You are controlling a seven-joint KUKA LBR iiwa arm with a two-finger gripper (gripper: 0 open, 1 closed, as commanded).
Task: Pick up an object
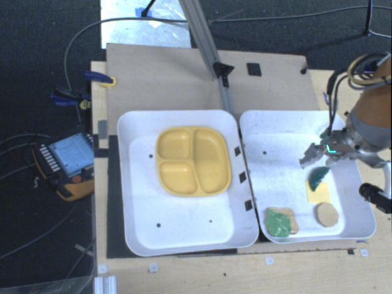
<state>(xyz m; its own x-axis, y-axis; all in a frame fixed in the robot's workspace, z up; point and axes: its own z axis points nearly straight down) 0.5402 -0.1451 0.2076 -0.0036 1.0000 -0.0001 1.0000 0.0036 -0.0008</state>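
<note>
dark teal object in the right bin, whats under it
The dark teal object overlaps the top of a flat yellow square on the right white bin floor; the square's covered upper edge cannot be seen.

Teal object (318,178) (perhaps cloth) on yellow card (318,193)

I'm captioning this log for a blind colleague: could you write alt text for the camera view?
A grey robot arm's gripper hovers over the right white bin, just above a teal object on a yellow square, near a tan disc and a green item. The left bin holds a yellow divided plate.
</note>
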